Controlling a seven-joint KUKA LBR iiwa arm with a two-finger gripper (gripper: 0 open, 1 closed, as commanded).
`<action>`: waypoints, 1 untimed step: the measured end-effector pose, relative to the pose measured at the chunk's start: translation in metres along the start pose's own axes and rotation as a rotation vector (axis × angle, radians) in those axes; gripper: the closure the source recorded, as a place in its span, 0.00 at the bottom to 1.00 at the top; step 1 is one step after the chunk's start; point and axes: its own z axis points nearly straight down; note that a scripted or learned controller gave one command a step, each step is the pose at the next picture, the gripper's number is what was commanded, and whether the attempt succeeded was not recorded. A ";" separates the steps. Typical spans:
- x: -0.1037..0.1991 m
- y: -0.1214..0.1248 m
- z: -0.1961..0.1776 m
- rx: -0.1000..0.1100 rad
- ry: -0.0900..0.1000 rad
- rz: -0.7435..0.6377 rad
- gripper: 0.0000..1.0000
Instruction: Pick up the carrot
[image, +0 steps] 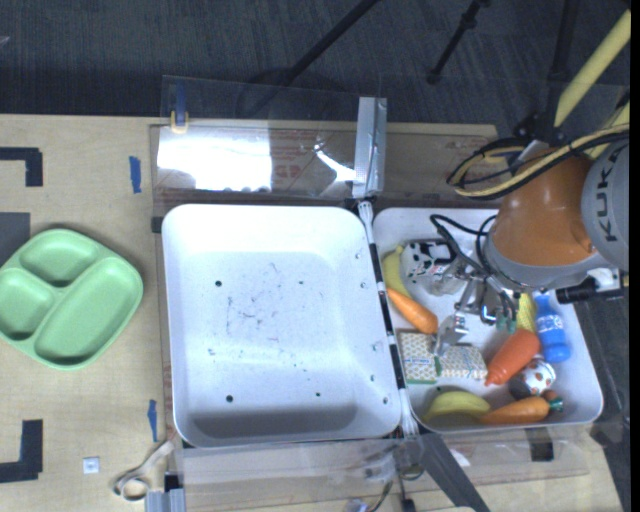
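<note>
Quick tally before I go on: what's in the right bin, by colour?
Orange: 3, carrot-like pieces
Yellow: 2, bananas
Blue: 1, bottle
Black and white: 1, toy
Green-edged: 1, sponge
Total: 8; others may be hidden under the arm.

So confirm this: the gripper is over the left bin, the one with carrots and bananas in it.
Not right. In the camera view the gripper is over the right bin, not the left one. The carrots and bananas do lie in the bin under it.
</note>
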 end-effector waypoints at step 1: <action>-0.033 -0.008 0.008 0.002 0.015 0.032 0.00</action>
